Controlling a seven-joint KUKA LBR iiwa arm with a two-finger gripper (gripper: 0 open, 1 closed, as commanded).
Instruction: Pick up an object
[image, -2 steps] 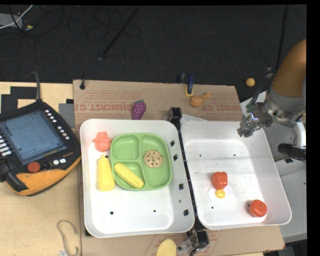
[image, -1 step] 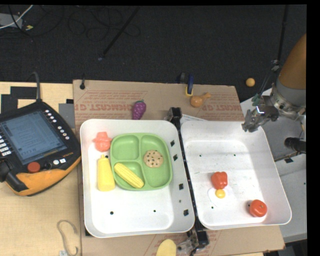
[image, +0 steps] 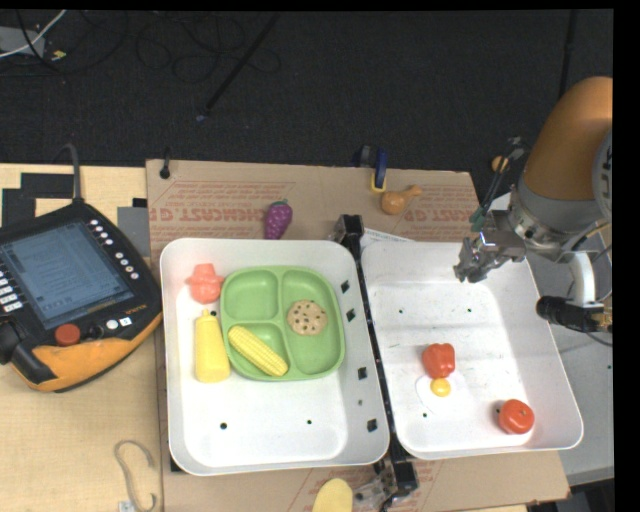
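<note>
Red pepper (image: 438, 359) upright, long axis vertical.

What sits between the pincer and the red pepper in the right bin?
Nothing visible. The pincer hovers over the right bin's far end, and bare white floor runs from there to the red pepper. The fried egg and tomato lie beyond it.

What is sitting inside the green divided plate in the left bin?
The green divided plate holds a cookie in its right compartment and a corn cob across the lower compartment. The upper left compartment shows bare green. What lies under either item is covered.
</note>
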